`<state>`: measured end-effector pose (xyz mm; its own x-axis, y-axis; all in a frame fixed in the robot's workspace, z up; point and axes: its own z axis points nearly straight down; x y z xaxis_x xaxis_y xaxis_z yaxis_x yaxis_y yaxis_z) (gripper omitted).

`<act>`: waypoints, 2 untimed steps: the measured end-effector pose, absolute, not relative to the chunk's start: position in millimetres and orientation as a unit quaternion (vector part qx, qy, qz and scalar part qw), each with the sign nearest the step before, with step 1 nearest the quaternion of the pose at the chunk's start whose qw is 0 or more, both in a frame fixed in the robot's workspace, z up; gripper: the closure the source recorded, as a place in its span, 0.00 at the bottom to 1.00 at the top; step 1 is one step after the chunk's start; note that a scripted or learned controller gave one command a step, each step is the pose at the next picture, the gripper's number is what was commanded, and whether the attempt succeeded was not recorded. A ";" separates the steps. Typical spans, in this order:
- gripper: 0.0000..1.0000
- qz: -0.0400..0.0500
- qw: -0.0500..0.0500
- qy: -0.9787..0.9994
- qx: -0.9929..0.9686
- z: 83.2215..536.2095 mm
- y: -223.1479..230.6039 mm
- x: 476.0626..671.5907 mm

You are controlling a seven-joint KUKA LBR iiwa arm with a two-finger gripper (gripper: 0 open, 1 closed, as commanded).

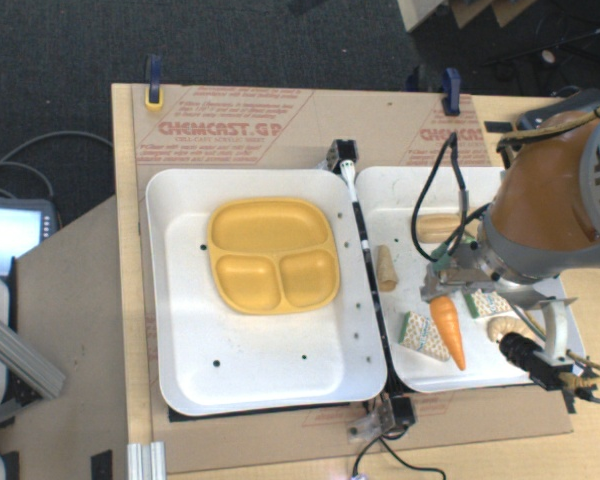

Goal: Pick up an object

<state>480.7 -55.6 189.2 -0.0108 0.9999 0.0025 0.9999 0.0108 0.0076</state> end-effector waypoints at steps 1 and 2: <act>1.00 0.002 0.002 0.709 0.705 184.5 -3.4 532.2; 1.00 0.002 0.002 0.708 0.706 188.5 16.4 573.7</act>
